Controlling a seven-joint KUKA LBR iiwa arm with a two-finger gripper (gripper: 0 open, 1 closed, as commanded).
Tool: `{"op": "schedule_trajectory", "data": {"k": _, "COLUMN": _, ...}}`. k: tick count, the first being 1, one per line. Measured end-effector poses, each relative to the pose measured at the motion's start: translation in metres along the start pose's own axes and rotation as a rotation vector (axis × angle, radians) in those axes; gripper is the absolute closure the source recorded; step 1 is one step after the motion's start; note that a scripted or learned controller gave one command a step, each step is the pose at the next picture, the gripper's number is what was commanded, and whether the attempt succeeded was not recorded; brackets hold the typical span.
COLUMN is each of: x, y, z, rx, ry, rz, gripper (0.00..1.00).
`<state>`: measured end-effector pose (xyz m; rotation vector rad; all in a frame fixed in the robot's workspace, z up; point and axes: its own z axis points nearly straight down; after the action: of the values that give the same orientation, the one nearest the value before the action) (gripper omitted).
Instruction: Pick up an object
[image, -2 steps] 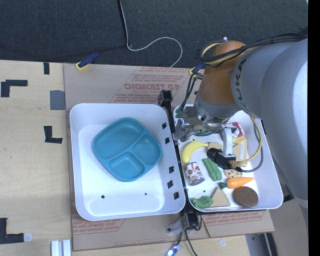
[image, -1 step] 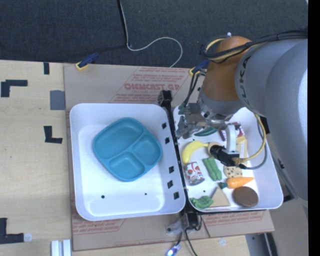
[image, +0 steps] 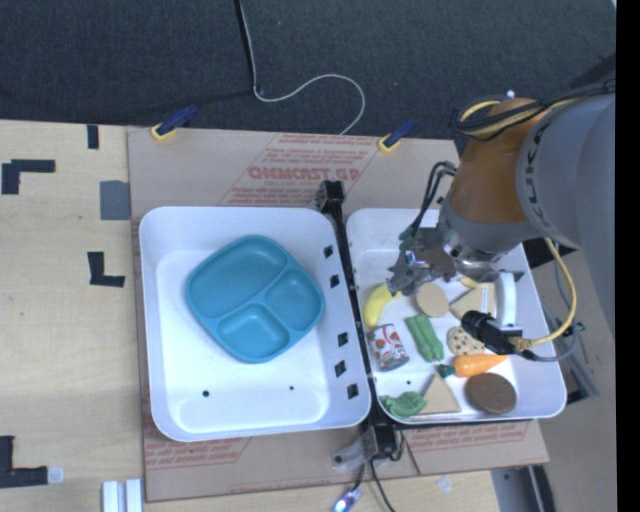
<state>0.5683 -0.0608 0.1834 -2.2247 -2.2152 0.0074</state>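
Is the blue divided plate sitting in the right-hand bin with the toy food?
No, the blue plate lies alone in the left bin; the toy food is in the right bin.

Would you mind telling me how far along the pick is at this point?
Done: the gripper has reached the right bin, low near the banana. In hand: nothing shows between its fingers. Left: grasping and lifting an item; the banana, green bean pod and carrot all lie in the bin.

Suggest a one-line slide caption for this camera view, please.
KUKA arm's gripper poised over the right bin of toy food, beside a banana; blue divided plate in the left bin.
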Motion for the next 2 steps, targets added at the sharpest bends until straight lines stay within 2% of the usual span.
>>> {"op": "schedule_trajectory", "data": {"k": 1, "x": 0.068, "y": -0.022, "z": 0.000, "rx": 0.000, "ry": 0.004, "rz": -0.011, "gripper": 1.00}}
{"op": "schedule_trajectory", "data": {"k": 2, "x": 0.118, "y": 0.069, "z": -0.006, "rx": -0.011, "ry": 0.003, "rz": -0.011, "gripper": 1.00}}
